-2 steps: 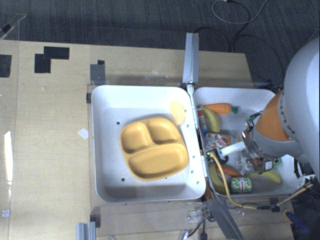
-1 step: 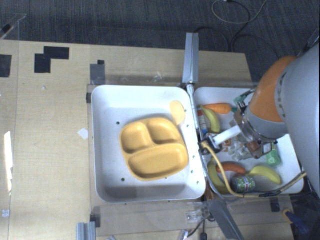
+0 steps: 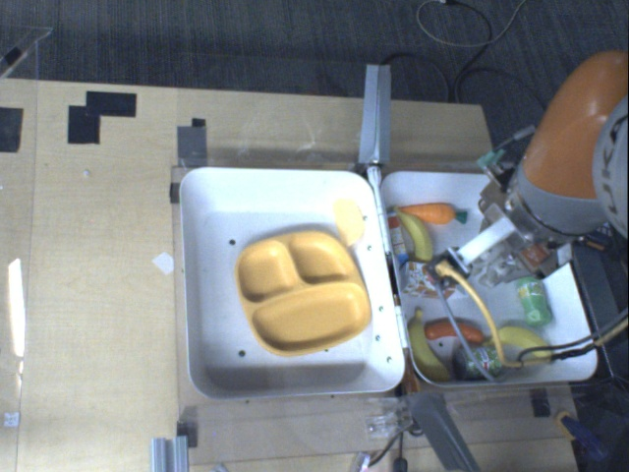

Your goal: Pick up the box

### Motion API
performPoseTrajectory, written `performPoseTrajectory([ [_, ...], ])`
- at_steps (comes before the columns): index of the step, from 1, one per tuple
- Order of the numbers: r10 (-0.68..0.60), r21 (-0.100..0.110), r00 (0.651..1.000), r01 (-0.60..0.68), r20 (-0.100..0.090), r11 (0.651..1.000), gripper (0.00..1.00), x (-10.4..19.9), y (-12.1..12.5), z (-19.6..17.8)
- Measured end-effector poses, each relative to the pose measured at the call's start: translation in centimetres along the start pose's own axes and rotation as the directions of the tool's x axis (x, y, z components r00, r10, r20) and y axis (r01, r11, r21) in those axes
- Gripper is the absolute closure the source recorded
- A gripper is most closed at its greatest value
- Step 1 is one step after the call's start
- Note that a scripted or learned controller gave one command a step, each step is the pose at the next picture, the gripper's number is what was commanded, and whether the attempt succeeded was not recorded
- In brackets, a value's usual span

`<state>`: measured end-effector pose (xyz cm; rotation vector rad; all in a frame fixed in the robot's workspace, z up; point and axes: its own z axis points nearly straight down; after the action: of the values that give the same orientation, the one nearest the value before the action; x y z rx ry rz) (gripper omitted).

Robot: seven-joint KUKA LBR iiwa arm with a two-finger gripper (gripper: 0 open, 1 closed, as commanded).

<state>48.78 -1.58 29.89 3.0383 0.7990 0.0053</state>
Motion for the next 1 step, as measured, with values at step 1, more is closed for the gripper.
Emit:
performPoseTrajectory([
  [1, 0.036, 0.001, 0.999, -0.036, 0.002, 0.999, 1.00, -1.64, 2.70, 8.55],
])
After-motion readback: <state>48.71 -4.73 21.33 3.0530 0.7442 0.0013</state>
